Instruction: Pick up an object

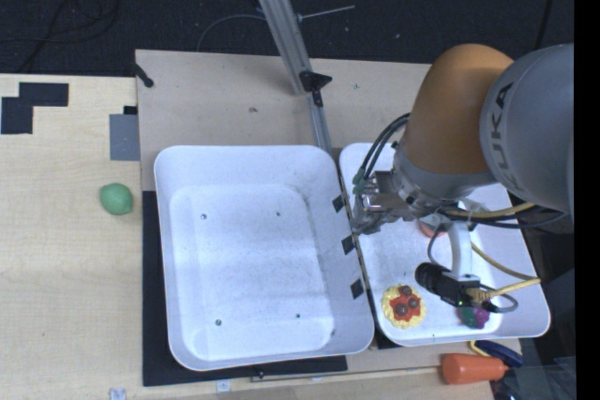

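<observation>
Reaching in from the right, the grey arm (525, 136) hangs over the right shallow white bin (525, 318); a round yellow toy with red spots (404, 305) lies near its front edge.

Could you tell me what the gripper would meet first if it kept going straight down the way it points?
Probably the right bin's white floor; the gripper hangs near its left wall, though depth is unclear.

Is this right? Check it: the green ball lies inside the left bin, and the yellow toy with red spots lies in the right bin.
Wrong in one respect. In the camera view, the green ball lies on the bench, outside the left bin and to its left. The yellow toy with red spots does lie in the right bin.
</observation>
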Tool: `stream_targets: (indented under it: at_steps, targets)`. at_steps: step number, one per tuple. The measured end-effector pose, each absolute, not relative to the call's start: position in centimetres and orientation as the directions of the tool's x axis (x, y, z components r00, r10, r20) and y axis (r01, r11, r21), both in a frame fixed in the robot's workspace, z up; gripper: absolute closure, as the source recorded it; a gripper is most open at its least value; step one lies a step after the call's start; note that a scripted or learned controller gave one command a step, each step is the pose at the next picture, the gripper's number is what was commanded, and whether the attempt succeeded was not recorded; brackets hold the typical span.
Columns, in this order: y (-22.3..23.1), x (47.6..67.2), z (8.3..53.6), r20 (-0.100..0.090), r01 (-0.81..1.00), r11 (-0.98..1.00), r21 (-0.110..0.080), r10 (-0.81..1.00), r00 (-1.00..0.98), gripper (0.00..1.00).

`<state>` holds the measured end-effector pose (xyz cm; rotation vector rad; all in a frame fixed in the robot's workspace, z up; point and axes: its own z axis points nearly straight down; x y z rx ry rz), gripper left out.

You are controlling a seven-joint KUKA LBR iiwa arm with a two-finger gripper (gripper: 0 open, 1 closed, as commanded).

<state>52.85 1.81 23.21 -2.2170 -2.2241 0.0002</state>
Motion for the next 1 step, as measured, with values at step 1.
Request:
stream_targets:
  at_steps: [1]
  targets:
    - [6.78, 51.32, 23.99, 0.001, 1.0, 0.003, 0.0, 1.0, -0.003, 1.0]
